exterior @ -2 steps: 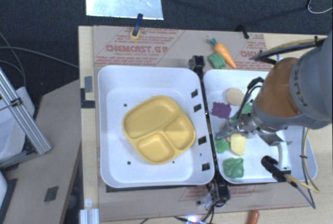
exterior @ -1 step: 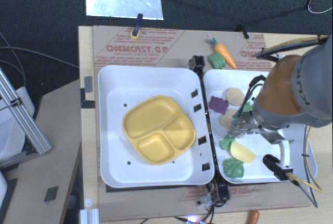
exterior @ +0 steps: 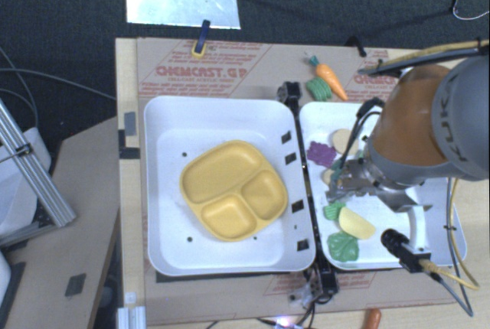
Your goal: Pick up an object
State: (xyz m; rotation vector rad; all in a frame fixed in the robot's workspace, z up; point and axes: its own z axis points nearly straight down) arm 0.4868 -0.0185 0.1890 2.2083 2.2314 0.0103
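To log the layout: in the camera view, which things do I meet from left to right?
Metal frame → left bin → yellow divided plate → purple toy → right bin, where the arm reaches in.

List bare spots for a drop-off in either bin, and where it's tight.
Left bin: bare strip all around the yellow divided plate, widest along its left wall. Right bin: crowded; purple piece, yellow piece and green leaf cluster under the arm.
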